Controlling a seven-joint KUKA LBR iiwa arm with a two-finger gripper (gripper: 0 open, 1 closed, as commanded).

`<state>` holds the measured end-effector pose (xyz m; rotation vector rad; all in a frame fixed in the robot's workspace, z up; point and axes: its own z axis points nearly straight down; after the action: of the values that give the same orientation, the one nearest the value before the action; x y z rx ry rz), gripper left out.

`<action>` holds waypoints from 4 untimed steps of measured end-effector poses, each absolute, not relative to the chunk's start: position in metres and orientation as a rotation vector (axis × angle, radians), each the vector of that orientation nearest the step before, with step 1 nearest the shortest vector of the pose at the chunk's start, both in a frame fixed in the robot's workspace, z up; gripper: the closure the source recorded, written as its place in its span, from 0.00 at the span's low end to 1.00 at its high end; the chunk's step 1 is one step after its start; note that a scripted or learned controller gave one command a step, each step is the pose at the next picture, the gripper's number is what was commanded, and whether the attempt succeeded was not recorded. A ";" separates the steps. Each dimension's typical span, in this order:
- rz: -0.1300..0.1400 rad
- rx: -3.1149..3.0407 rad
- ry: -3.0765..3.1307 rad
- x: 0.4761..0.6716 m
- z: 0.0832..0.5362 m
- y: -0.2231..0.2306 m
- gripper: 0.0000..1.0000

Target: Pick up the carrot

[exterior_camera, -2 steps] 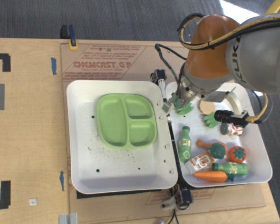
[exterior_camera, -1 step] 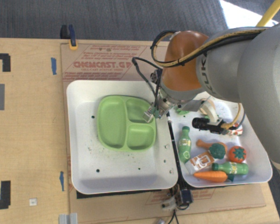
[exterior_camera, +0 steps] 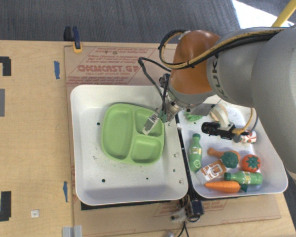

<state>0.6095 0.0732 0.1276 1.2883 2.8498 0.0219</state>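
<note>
The carrot [exterior_camera: 222,186] is orange and lies flat near the front edge of the right bin [exterior_camera: 276,174]. It sits just in front of a small carton [exterior_camera: 212,170] and a lying green bottle [exterior_camera: 247,178]. My gripper [exterior_camera: 150,123] hangs over the left bin [exterior_camera: 86,147], above the upper right compartment of the green divided plate [exterior_camera: 119,132]. It is well away from the carrot, up and to the left of it. Nothing shows at its tip.
The right bin also holds a green bottle [exterior_camera: 195,151] by the dividing wall, a broccoli [exterior_camera: 230,158], a tomato [exterior_camera: 250,163] and a white item [exterior_camera: 219,113] at the back. The arm's orange band [exterior_camera: 192,63] looms over the bins' rear middle.
</note>
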 end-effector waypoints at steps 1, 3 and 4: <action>0.001 1.105 2.930 0.617 0.164 0.027 0.00; 0.001 1.052 2.953 0.634 0.538 -0.098 0.00; 0.001 0.804 3.035 0.586 0.432 -0.060 0.00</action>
<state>0.5855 -0.0599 0.4321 0.8036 3.0347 0.0010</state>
